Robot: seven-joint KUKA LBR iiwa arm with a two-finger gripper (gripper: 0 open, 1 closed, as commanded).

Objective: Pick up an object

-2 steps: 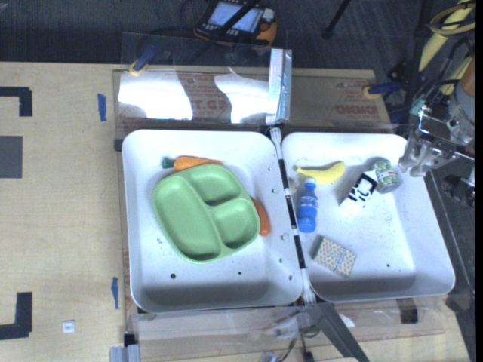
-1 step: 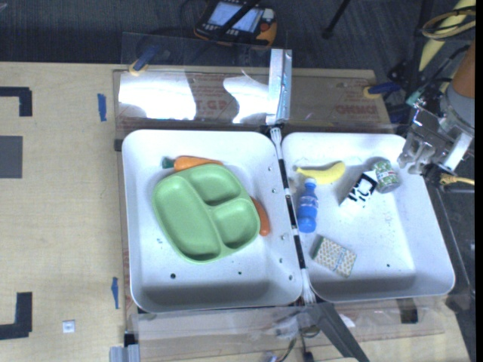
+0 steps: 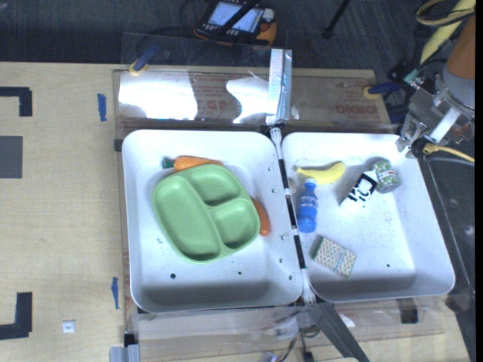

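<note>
**Arm at the right bin's far corner, nothing seen in its grip**

The gripper (image 3: 413, 136) sits at the upper right, just past the far right corner of the right bin (image 3: 423, 266), above the rim and clear of the objects inside. It shows as a grey and white block with cables around it; whether it is apart or together cannot be told, and no object is visible in it.

Nearest it in the right bin lies a small can (image 3: 386, 175), touching a black-and-white packet (image 3: 360, 189). Further left, a banana (image 3: 321, 173) lies near the far wall, with a blue bottle (image 3: 307, 205) just below it, beside the divider between the bins. A patterned box (image 3: 333, 256) lies toward the near side, apart from the rest.

The left bin (image 3: 143, 270) holds a green divided plate (image 3: 206, 212) with something orange (image 3: 198, 161) poking out from under its far edge and right side.

Both bins rest on a pale wood bench (image 3: 60, 202) marked with black and blue tape. Clear plastic sheeting (image 3: 189, 96) stands behind the bins. Beyond is dark carpet (image 3: 90, 13), a handheld controller (image 3: 235, 19) and stand legs.
</note>
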